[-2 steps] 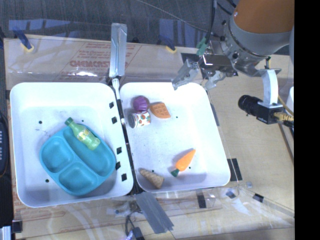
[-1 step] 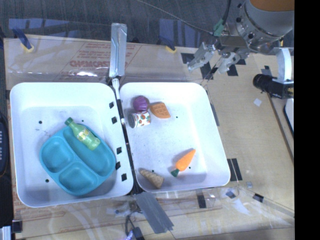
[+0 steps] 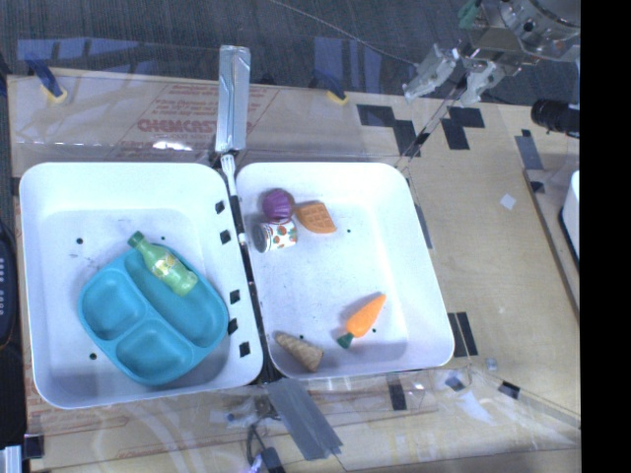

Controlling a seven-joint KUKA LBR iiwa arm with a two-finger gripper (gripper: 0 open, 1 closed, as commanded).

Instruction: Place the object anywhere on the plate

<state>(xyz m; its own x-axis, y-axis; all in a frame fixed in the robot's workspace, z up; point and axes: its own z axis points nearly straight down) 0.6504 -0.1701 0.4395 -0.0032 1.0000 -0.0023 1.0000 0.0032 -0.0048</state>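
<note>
A blue divided plate (image 3: 148,328) lies in the left bin (image 3: 59,195). A green bottle (image 3: 164,265) rests on its side across the plate's far rim, partly over the upper compartment. My gripper (image 3: 450,75) hangs high at the upper right, beyond the far right corner of the right bin (image 3: 414,264) and well away from the plate. Its fingers (image 3: 426,73) stand open with nothing between them.
The right bin holds a purple round item (image 3: 278,204), an orange piece (image 3: 315,217), a small can (image 3: 279,236), a carrot (image 3: 363,317) and a tan cone (image 3: 298,351). A grey upright post (image 3: 233,97) stands behind the gap between the bins.
</note>
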